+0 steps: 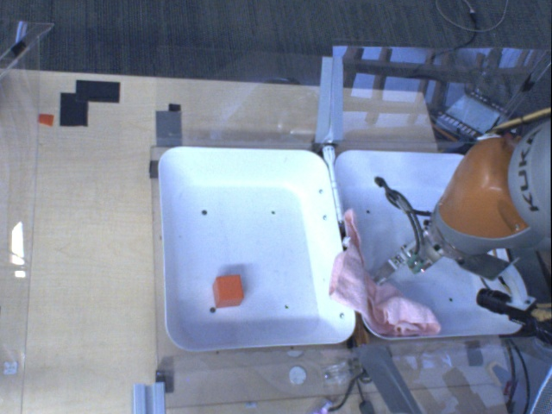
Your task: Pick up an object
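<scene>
Where bins meet, pink cloth lies crumpled, long axis diagonal toward lower right; gripper above it, finger state unclear.

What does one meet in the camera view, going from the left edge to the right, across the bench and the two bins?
Small orange tag → black patches → left white bin with the orange block → pink cloth over the divide → gripper in the right white bin → orange band of the arm.
</scene>
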{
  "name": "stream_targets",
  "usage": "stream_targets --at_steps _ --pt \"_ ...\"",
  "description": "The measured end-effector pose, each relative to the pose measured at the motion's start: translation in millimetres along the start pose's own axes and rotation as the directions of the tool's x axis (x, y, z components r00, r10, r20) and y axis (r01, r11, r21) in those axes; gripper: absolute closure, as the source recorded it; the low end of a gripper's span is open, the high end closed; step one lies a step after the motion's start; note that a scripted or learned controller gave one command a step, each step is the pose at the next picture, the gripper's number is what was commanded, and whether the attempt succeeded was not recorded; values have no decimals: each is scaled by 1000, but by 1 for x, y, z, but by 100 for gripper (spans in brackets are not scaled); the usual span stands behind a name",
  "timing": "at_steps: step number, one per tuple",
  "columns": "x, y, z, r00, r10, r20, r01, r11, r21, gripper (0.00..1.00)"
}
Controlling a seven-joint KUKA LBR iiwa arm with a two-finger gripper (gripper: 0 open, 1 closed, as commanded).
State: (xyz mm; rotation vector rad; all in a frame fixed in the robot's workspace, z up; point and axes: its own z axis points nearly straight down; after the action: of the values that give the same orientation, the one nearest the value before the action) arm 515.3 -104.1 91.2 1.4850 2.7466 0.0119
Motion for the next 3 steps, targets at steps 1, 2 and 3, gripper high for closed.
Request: stream_targets --at_steps 1,2,3 --pt "4 91 -95 998 62 -5 -62 998 5 0" --pt "34 122 -94 999 46 -7 -46 999 7 0" --pt "-28 51 -49 990 -139 -10 139 990 9 0"
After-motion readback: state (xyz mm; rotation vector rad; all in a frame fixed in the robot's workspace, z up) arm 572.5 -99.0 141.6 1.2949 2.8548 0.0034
